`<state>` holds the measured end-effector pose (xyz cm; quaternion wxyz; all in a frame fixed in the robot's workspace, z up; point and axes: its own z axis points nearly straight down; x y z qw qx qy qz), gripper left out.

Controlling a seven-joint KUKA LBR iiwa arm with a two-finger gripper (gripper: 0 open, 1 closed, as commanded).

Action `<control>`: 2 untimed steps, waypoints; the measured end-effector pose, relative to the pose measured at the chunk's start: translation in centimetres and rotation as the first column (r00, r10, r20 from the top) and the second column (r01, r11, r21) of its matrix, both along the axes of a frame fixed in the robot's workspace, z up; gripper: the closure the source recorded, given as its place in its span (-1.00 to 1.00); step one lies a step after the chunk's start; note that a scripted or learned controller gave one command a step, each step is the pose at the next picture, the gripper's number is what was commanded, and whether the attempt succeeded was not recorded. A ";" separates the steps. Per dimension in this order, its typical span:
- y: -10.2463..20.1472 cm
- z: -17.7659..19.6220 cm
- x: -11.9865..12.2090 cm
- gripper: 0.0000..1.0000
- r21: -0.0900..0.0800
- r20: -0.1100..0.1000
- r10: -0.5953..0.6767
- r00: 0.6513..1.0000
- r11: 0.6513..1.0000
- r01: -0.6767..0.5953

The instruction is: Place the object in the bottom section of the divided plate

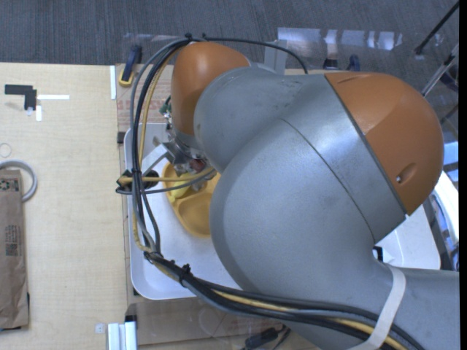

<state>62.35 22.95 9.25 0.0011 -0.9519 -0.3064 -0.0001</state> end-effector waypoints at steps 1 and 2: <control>0.3 0.3 1.8 1.00 0.005 0.000 -0.282 0.959 0.959 0.282; -0.3 7.3 2.4 1.00 -0.004 0.000 -0.412 0.911 0.911 0.412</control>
